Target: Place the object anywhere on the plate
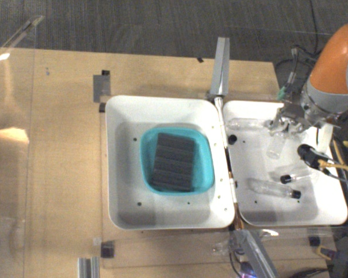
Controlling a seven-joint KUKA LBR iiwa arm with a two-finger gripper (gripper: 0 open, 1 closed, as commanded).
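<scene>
Nearest the camera, at the lower edge of the pale wooden worktop (52, 184), the front rims of two shallow white plastic bins sit side by side. In the right-hand bin (336, 213), closest to that front rim, lie clear plastic tubes with black caps (275, 188), resting flat on the bin floor, one cap near the middle and another a little further forward.

In the left-hand bin (119, 172), a turquoise rounded-square plate (206, 161) rests on the floor, roughly central. On the plate lies a dark grey ribbed rectangular block (174, 161), slightly tilted in plan, its whole outline inside the plate's rim.

Further back in the right-hand bin, the metal claw (287, 122) hangs over the rear part of the bin, near a clear tube that lies by the back wall. How far its fingers are spread cannot be made out, and nothing can be seen between them. It is well apart from the plate and block.

Behind it rises the grey arm with its orange band (336, 62), and a grey metal post (220, 68) stands between the bins at the back.
</scene>
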